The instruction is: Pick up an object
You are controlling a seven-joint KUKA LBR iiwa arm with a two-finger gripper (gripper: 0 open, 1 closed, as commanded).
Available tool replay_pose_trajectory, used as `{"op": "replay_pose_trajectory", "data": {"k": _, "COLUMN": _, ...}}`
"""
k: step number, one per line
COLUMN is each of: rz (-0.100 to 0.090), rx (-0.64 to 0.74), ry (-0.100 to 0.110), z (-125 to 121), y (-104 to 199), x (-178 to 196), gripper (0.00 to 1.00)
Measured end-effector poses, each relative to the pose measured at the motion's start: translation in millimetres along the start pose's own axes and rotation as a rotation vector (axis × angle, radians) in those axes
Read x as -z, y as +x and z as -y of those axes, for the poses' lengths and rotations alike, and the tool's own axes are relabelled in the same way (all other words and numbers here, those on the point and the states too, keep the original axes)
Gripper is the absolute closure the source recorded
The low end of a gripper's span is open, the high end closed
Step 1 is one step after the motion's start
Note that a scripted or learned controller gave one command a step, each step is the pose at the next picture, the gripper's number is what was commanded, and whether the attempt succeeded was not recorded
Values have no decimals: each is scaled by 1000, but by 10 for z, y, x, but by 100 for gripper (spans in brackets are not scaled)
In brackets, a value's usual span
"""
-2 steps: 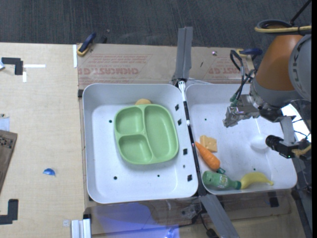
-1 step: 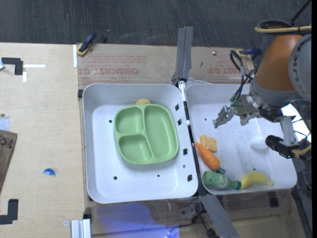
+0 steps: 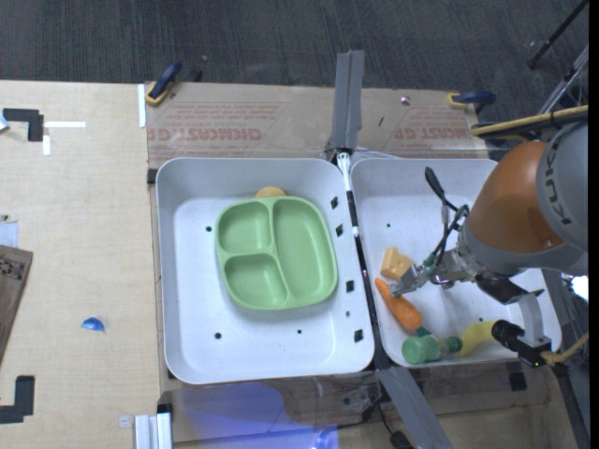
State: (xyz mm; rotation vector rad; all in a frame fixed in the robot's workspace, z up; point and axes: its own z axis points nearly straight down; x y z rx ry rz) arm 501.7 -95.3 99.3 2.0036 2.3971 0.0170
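Observation:
My gripper (image 3: 408, 284) hangs low in the right bin (image 3: 374, 195), reaching in from the right on the grey arm with the orange band (image 3: 513, 209). Its tip sits between a yellow wedge (image 3: 395, 262), just up and to the left, and an orange carrot (image 3: 402, 310), just below. Whether it touches either one I cannot tell. A green cylinder-shaped toy (image 3: 422, 348) and a yellow banana-like piece (image 3: 474, 335) lie at the bin's front edge.
The left bin (image 3: 187, 335) holds a green divided plate (image 3: 278, 252), with a small yellow object (image 3: 270, 192) peeking out behind it. A grey divider post (image 3: 347, 101) rises between the bins at the back. Cardboard and a wooden bench surround the bins.

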Motion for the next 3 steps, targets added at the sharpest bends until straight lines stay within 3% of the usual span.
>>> {"op": "replay_pose_trajectory", "data": {"k": 1, "rz": -6, "rx": 132, "ry": 19, "z": -561, "y": -120, "x": -89, "gripper": 0}}
{"op": "replay_pose_trajectory", "data": {"k": 2, "rz": -5, "rx": 134, "ry": 19, "z": -562, "y": -126, "x": -1, "gripper": 100}}
{"op": "replay_pose_trajectory", "data": {"k": 3, "rz": -4, "rx": -41, "ry": 21, "z": -460, "y": 297, "x": 911, "gripper": 100}}
